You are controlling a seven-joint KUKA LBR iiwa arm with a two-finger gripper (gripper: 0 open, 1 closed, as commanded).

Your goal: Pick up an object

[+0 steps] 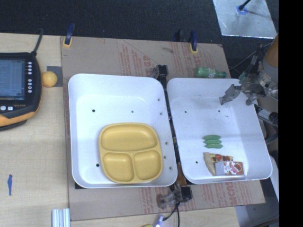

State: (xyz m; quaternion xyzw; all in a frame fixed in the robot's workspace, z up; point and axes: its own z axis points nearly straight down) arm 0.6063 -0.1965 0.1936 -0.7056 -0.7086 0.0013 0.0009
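While one plate (130, 152) sits left, two toys (212, 141) lie right.

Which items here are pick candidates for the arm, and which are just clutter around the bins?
Job:
gripper, over the right bin
green pea pod
pizza slice
red and white carton
yellow divided plate in the left bin

Lying about:
teach pendant
yellow ball
green bottle

My two bins (118, 86) are white. A mustard-yellow divided tray (130, 152) sits at six o'clock in the left one; in the right, green pea pods (212, 141) and a red-and-white carton (229, 167).
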